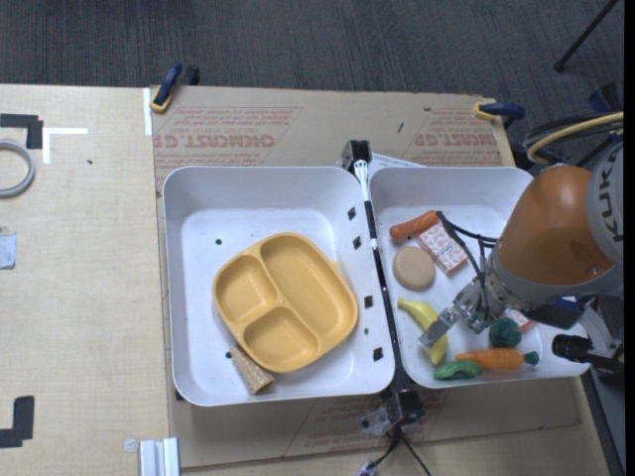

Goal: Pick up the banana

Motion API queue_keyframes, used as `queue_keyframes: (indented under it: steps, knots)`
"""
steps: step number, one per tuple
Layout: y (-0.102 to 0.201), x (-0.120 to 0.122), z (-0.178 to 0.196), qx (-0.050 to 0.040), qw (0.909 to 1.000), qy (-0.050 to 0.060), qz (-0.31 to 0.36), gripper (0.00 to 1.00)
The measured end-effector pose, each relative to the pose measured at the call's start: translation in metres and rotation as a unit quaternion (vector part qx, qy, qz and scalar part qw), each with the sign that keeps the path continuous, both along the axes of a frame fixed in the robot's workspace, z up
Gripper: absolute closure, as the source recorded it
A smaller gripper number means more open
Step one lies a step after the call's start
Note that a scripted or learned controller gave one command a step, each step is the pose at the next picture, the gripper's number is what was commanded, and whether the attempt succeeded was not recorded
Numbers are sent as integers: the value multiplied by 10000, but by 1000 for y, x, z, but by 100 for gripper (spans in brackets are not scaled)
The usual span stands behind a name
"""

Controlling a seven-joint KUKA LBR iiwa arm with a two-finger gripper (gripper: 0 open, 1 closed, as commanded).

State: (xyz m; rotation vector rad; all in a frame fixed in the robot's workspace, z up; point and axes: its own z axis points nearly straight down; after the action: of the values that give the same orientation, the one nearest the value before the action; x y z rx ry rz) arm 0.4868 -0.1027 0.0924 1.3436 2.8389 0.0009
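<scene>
Now: gripper (437, 333) low in the right bin (516, 181), right at the banana (424, 320), apparently touching its lower half. Fingers hard to read from above, so open or closed: cannot tell. Banana just left of and under the gripper tip, lying at a slant, upper end toward the round tan biscuit (414, 267), lower end toward the green piece (455, 370) and carrot (493, 360). Probably a toy: light, stiff, smooth-skinned, curved, so apt to slip or roll out of a loose pinch. Best taken across the thick middle, jaws square to its length, not at the tapered ends. Close neighbours below the gripper, so little room for a wide approach.
</scene>
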Motion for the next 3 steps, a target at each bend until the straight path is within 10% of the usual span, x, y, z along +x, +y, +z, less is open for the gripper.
queue_keyframes:
  steps: [1, 2, 3]
  knots:
    - [0, 1, 10, 0, 10000, -13, -18, 100]
    - [57, 63, 100, -4, 9983, -9, 587, 100]
    - [57, 63, 100, -5, 9983, -9, 584, 0]
